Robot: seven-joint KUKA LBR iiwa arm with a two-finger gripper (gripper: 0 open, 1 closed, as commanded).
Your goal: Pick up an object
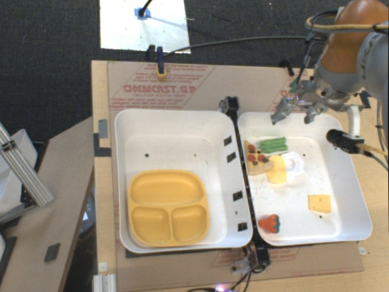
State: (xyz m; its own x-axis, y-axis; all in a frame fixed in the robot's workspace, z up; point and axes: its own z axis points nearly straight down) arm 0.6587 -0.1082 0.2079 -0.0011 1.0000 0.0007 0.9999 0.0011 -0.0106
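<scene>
My gripper hangs over the far rim of the right bin, with its two fingers spread open and nothing between them. Just in front of it, inside the bin, lie a green bean pod and a pizza slice. A pale yellow piece rests against a white object near the bin's middle. Toward the front right lies a yellow cheese square. A red strawberry sits at the front left corner.
The left bin holds a yellow divided tray at its front. A black-clipped divider runs between the bins. Brown cardboard lies under both, and a blue clamp stands at the back.
</scene>
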